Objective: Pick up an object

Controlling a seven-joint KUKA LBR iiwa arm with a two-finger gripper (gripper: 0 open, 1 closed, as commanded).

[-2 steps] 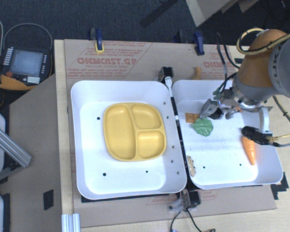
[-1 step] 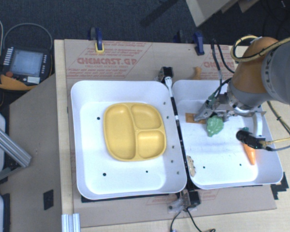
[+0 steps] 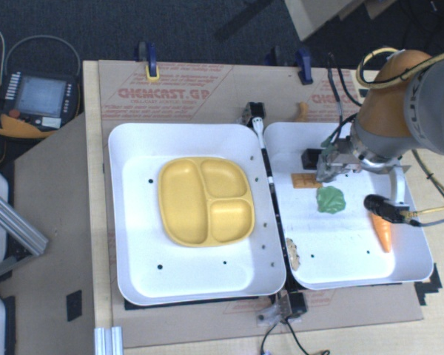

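- The brown cardboard-covered bench top (image 3: 207,80), flat and matte with red printed lettering along its far edge, carries everything; two blue clamps (image 3: 152,56) grip that far edge.
- The left shallow white plastic bin (image 3: 133,257) is smooth and glossy with rounded corners and a few small dark dots on its floor.
- The right shallow white plastic bin (image 3: 340,268) sits just beside it, the two rims touching along the middle; my arm covers part of its far right side.
- My grey arm with the orange band (image 3: 396,98) comes in from the right, rounded and smooth, cut off by the frame edge.
- The yellow three-compartment plastic plate (image 3: 206,200), rounded-square and glossy, lies in the middle of the left bin.
- My two-finger gripper (image 3: 331,167) hangs over the far part of the right bin; it is dark and cluttered there, and I cannot tell how my fingers stand.
- The green crumpled leafy lump (image 3: 331,200) lies just below my gripper.
- The orange tapered carrot-shaped piece (image 3: 384,234) lies near the bin's right side, its upper end under a black cable end.
- The small flat orange-brown slab (image 3: 303,181) lies beside my gripper, partly hidden.
- A tiny speckled bit (image 3: 292,255) rests by the left rim, too small to identify.
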